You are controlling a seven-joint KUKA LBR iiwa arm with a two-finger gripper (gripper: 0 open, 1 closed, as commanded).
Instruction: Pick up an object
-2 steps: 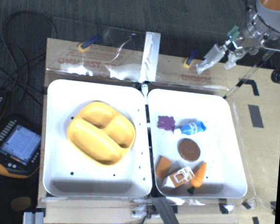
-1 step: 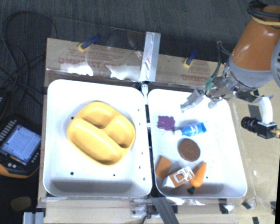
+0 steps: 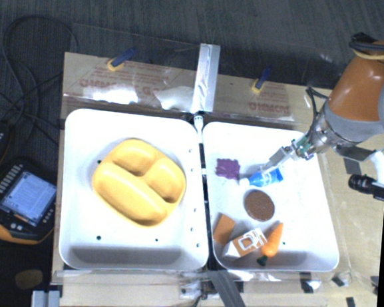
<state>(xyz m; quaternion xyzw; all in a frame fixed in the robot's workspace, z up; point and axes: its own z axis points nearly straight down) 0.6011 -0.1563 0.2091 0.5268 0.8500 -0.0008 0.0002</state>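
The hand (image 3: 265, 170) sits low in the right bin (image 3: 320, 214), touching the blue object (image 3: 267, 178) just beneath it; I cannot tell its grip state. Best to centre on that piece, clear of the purple one (image 3: 227, 168) beside it.

Grey arm with an orange band

The arm (image 3: 357, 97) wore a broad orange band above grey metal; beside the right bin (image 3: 329, 228), its slim gripper (image 3: 271, 168) was grey.

A small blue object (image 3: 267, 178) lies in the right bin, beside a purple piece (image 3: 227, 168)
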